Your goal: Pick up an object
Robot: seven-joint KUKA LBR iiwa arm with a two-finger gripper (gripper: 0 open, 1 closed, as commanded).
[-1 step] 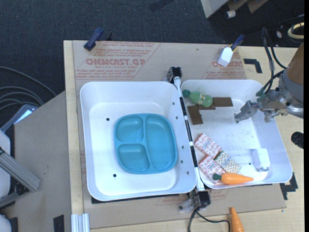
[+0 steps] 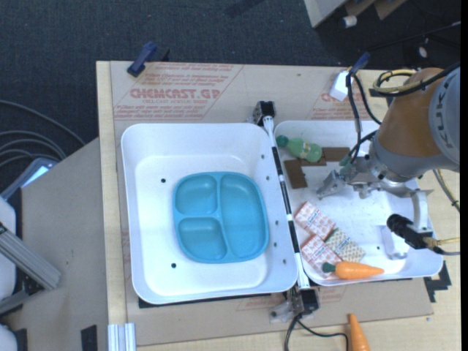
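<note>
My gripper (image 2: 342, 188) hangs low over the middle of the right bin (image 2: 365, 218), its two fingers spread open with nothing between them. Just left of it lies a brown block (image 2: 295, 172). A green toy (image 2: 303, 150) and a second brown piece (image 2: 336, 153) sit at the bin's far side. Red-and-white checkered packets (image 2: 316, 222) lie at the near left, one of them (image 2: 338, 248) closer to the front. An orange carrot (image 2: 355, 270) rests along the front wall.
The left bin (image 2: 135, 196) holds a blue divided plate (image 2: 219, 216). A black clamp (image 2: 265, 111) sits at the far end of the rims between the bins. Another orange carrot (image 2: 356, 335) lies outside on the bench front. Bare bin floor shows right of the packets.
</note>
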